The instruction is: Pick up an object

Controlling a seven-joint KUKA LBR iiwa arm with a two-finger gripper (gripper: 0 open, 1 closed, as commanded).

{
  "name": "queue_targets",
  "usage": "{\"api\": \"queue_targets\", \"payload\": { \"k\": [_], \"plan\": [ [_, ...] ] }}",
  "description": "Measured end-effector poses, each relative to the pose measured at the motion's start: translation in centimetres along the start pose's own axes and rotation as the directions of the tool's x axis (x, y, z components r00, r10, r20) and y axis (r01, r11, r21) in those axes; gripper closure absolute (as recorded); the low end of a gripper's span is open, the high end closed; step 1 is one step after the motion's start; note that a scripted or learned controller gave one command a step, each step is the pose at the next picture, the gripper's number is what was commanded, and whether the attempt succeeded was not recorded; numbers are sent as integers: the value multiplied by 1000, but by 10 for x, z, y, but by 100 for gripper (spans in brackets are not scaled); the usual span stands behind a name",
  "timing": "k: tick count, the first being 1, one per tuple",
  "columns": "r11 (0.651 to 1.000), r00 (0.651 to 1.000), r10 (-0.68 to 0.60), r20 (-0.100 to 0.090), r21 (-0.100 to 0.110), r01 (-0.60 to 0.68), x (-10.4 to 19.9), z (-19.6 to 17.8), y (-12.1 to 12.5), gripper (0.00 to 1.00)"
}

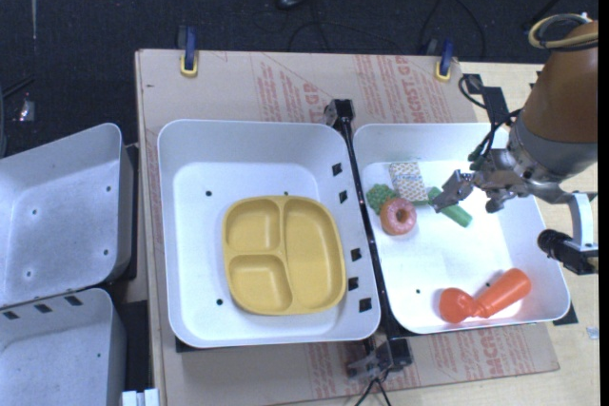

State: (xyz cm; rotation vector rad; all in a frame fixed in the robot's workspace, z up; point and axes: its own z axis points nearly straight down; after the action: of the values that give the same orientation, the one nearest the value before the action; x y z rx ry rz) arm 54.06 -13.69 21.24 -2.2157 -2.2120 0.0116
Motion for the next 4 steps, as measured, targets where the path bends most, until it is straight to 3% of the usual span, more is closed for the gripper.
{"api": "queue_targets", "payload": {
  "k": [1,3,4],
  "plan": [
    [1000,1000,-3,2,-12,3,0,-6,3,0],
    [1000,1000,1,2,-12,0,3,102,14,0],
    [999,1000,-1,1,-34,1,5,112,22,0]
  ]
}}
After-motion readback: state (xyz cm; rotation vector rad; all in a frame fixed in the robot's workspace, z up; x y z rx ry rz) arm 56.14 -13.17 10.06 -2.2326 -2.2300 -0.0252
